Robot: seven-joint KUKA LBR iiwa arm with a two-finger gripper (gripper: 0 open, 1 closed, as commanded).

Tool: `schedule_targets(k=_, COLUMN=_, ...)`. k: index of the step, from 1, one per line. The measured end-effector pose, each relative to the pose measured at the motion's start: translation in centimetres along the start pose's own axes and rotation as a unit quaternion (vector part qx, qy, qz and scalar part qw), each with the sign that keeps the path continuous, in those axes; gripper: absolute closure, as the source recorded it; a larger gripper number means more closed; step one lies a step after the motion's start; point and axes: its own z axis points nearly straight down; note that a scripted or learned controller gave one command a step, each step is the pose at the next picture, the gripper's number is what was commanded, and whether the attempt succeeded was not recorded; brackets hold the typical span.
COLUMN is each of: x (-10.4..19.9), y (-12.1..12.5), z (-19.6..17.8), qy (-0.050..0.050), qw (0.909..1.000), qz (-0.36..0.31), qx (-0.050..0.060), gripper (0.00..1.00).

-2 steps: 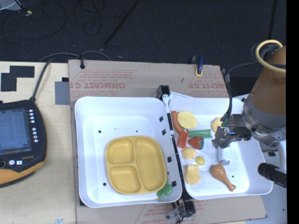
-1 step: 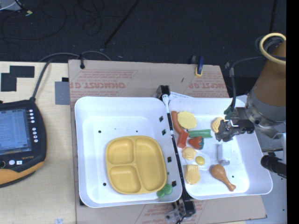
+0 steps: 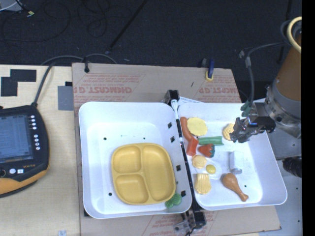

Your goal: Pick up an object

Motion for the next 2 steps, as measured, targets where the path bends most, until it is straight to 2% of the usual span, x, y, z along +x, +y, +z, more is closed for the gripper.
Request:
schedule_targets(k=1, x=3.5, y=0.0, z=-3.7, qy=0.000, qw=1.0000, qz=0.000, qx=0.002, gripper=1.00)
schedule_targets(k=2, x=15.1, y=0.6, z=-5.6, qy=0.001, qw=1.0000, qz=-0.005, qx=0.003, gripper=1.00)
